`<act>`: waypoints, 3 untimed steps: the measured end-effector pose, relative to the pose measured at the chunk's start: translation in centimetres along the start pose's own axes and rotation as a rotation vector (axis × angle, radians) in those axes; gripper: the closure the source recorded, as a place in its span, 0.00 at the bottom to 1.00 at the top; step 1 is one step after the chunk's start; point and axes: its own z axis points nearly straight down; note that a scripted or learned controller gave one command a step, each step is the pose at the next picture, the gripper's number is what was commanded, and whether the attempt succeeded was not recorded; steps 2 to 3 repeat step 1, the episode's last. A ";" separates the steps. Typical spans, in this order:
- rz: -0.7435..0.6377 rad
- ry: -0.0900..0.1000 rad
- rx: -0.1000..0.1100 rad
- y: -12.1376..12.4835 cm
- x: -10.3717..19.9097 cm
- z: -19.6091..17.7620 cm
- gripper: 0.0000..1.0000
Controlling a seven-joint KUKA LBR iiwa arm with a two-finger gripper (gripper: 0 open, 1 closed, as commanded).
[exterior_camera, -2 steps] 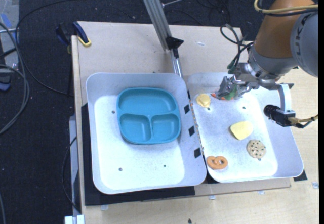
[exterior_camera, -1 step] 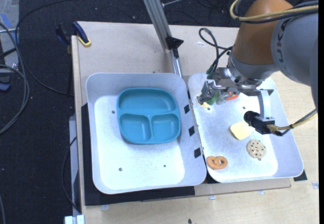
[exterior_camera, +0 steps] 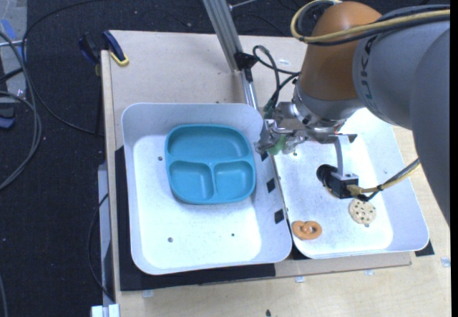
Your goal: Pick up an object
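Right now the gripper (exterior_camera: 275, 142) hovers at the divide between the bins, holding nothing that I can see (finger gap unclear). Nearest targets, an orange ring (exterior_camera: 307, 230) and a cookie (exterior_camera: 363, 212), lie in the right bin (exterior_camera: 401, 165); it should shift over them before descending.

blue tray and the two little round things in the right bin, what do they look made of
Blue tray: likely moulded plastic, with a smooth, even colour, rounded corners, three pressed compartments and a soft sheen.
Orange ring: looks like a plastic or rubber toy pretzel or donut, matte; too small to be sure.
Pale disc: tan with dark spots, cookie-like, probably a plastic toy; uncertain.
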 end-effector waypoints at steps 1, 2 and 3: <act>-0.002 0.001 -0.003 -0.6 5.7 -1.3 1.00; -0.002 0.001 -0.003 -0.6 5.7 -1.3 1.00; -0.002 0.001 -0.003 -0.6 5.7 -1.3 1.00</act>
